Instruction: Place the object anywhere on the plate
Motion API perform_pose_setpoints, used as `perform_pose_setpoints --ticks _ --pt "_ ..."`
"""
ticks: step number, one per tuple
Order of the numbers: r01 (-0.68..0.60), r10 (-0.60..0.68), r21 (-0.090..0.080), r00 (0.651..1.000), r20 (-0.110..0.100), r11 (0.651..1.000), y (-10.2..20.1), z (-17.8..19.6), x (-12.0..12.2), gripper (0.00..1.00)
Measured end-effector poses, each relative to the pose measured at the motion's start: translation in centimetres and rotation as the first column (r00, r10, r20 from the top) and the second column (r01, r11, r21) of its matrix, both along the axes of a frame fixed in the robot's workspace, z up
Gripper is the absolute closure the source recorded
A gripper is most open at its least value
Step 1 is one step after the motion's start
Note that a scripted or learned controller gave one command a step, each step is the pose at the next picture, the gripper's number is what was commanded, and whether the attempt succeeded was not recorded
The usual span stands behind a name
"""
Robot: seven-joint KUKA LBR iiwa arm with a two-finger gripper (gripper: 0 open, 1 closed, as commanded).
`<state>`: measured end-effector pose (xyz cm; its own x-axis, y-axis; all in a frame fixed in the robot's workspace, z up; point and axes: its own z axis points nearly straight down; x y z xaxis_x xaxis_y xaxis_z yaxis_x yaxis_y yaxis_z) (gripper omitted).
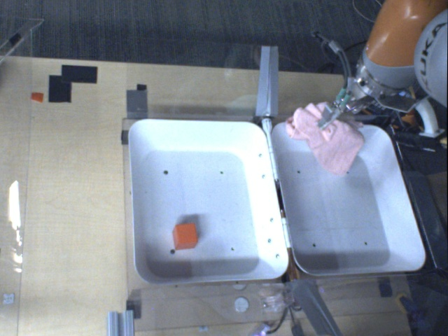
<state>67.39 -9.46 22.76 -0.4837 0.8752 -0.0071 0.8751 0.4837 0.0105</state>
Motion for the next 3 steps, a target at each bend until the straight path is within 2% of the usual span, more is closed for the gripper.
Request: perform_pose_setpoints --ticks 1,2,3 --pt "-0.394 0.394 -0.003 0.919 -0.002 0.919 5.4 0.0 -0.9 1.00" --pt "-0.722 0.722 -0.007 0.692 -0.002 0.692 10.0 0.5 -1.4 1.00" --pt "-0.875 0.875 -0.010 0.483 -0.002 0.483 15.4 1.5 -1.0 1.00"
